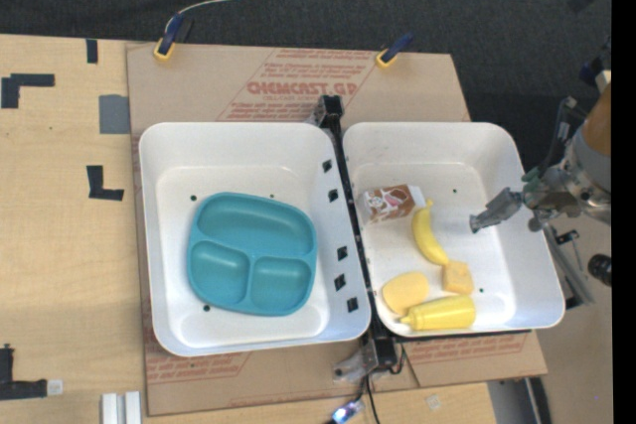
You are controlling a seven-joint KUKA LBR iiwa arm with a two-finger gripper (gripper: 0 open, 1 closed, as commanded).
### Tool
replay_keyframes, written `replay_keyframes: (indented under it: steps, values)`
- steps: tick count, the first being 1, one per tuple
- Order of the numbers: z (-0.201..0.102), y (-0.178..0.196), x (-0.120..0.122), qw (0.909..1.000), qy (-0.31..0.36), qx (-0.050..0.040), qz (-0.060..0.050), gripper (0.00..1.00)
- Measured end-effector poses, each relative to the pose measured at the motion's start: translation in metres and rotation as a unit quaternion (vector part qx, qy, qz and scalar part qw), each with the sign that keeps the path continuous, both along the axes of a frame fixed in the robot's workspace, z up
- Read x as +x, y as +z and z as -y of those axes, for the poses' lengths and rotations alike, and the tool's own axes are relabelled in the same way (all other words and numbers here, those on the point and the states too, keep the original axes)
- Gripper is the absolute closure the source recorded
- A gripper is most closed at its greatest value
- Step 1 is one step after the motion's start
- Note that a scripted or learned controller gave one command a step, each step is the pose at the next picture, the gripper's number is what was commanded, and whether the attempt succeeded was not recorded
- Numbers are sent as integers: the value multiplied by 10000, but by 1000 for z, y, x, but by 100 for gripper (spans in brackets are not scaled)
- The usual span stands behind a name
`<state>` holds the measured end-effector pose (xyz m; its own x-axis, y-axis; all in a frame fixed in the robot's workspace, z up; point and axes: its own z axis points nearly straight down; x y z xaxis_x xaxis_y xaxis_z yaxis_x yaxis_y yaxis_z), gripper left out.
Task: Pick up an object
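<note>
Now | gripper (494,212) above right bin (502,150) | banana (429,235) near, apart

Both bins (159,213) are white. The divided plate (253,253) is teal; the banana (429,235), bottle (442,315) and round slice (405,291) are yellow. The packet (390,203) is brown and white, and the cardboard sheet (298,84) is tan with red lettering.

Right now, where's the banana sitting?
The banana lies in the right bin, near its middle, just right of the small brown packet and above the yellow chunk.
</note>
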<state>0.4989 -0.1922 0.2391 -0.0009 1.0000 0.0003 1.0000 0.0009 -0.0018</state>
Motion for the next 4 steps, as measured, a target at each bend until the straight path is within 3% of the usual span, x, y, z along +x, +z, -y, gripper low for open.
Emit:
replay_keyframes:
  steps: [1,2,3,4]
  values:
    - [-53,-144,-18,10000,10,26,-54,0]
    - [-40,-155,39,10000,7,-2,7,0]
    - [-80,-154,-6,10000,4,-2,8,0]
    - [-57,-154,38,10000,5,-3,11,0]
